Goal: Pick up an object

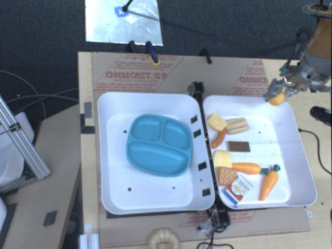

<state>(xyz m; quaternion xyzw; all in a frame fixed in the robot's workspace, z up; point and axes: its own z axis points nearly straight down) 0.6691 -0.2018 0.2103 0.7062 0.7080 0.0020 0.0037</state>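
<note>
tool [277,90] was up at the far right corner of the right bin [303,154], raised clear of the toy food, with a small orange-yellow piece [278,99] pinched between its tips, so it read as narrow and holding that piece; likely lifted there to clear the bin wall. piece looked like toy fruit, too small to name. the arm [317,51] came in from the right edge above it. rest of the right bin held a loose scatter: yellow wedge [216,122], bread roll [236,124], sausage [219,138], brown square [238,146], two carrots [268,183], waffle [226,176], a small packet [238,187]. left bin [111,154] held a blue divided plate [158,144] near its centre, probably the drop target. both bins sat side by side on the bench [135,69], touching at the middle. grasp looked shallow, at the tips, so a slip seemed possible.
</note>
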